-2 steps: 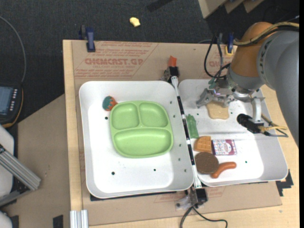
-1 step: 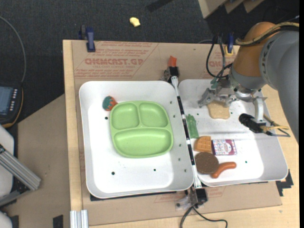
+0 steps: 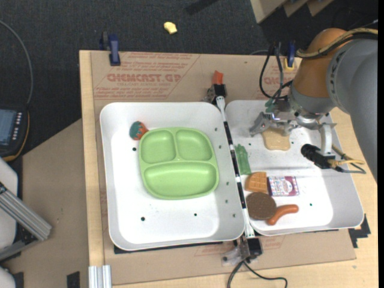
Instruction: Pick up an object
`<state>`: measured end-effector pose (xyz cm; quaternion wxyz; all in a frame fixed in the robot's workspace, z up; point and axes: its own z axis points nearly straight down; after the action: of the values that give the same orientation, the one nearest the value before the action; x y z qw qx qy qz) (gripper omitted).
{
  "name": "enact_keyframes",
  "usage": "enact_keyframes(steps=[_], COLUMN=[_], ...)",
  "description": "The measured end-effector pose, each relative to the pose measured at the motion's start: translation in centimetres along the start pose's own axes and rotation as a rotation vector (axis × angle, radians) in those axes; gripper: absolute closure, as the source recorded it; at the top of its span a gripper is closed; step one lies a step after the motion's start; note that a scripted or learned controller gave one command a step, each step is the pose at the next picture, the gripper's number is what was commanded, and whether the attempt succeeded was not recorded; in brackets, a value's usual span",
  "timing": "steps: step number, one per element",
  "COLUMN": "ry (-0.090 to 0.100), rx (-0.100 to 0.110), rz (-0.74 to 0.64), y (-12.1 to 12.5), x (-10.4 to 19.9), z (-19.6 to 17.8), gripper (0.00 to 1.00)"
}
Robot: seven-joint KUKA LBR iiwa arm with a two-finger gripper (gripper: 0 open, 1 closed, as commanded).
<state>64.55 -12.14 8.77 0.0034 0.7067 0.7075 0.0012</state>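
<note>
two bins side by side on a bench

left bin (image 3: 120, 179) holds a tray (image 3: 177, 162) near its middle, with a small ball (image 3: 138, 129) just beside the tray's far left corner. right bin (image 3: 342, 203) holds a bread slice (image 3: 276, 140) at the back and, toward the front, a waffle (image 3: 257, 182), a packet (image 3: 282, 186), a cookie (image 3: 261, 205) and a sausage (image 3: 282, 213).

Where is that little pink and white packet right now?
The pink and white packet lies in the right bin, toward its front, just right of the orange waffle-like square and above the orange sausage-shaped piece.
</note>
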Motion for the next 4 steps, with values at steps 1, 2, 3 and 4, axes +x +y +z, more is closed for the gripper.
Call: enact_keyframes(steps=[1, 2, 3, 4], ry=[0.0, 0.002, -0.001, 0.001], rx=[0.0, 0.0, 0.0, 0.0], rz=[0.001, 0.001, 0.0, 0.001], y=[-0.1, 0.0, 2.3, -0.8], x=[0.3, -0.2, 0.9, 0.6], z=[0.0, 0.0, 0.0, -0.1], gripper=[0.0, 0.0, 0.0, 0.0])
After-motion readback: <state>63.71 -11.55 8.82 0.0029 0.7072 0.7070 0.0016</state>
